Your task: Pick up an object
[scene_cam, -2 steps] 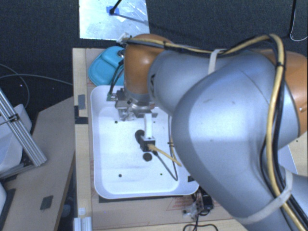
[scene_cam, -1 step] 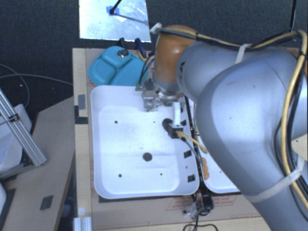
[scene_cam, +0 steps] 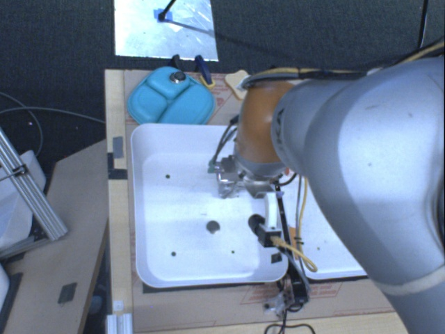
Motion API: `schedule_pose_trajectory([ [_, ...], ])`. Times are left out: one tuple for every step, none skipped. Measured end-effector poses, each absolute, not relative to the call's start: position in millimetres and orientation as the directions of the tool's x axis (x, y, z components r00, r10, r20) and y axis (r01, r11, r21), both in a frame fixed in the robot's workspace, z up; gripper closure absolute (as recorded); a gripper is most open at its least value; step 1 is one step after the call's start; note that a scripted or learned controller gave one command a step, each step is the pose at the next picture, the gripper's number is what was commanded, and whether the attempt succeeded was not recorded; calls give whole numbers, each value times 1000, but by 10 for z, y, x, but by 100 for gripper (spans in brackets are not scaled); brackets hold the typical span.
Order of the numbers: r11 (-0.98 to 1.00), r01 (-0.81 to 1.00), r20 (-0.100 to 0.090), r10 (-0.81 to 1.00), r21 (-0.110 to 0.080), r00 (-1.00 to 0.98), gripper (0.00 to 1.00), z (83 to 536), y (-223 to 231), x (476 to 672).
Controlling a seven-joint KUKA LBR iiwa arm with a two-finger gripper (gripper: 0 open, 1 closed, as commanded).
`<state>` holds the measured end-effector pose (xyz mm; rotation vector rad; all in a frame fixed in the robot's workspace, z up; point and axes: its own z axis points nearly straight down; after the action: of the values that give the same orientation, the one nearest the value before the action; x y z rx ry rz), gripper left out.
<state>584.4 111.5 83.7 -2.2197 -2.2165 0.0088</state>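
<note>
A small dark round object (scene_cam: 213, 227) lies on the floor of the left white bin (scene_cam: 161, 207), near its middle. My gripper (scene_cam: 226, 181) hangs over the same bin, a little behind and to the right of that object. It points down below the orange band (scene_cam: 259, 127) of the arm. Its metal tip is seen from above and partly hidden by the wrist. Nothing shows in its grasp.
The grey arm (scene_cam: 368, 179) covers most of the right bin (scene_cam: 337, 256). Black fittings and a yellow cable (scene_cam: 292, 249) hang along the wall between the bins. A blue moulded tray (scene_cam: 171, 97) lies behind the left bin. A shiny sheet (scene_cam: 163, 18) lies farther back.
</note>
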Motion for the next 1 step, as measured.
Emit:
schedule_pose_trajectory([
  [0, 1000, 2, 1000, 3, 0, 100, 954, 1129, 5890],
])
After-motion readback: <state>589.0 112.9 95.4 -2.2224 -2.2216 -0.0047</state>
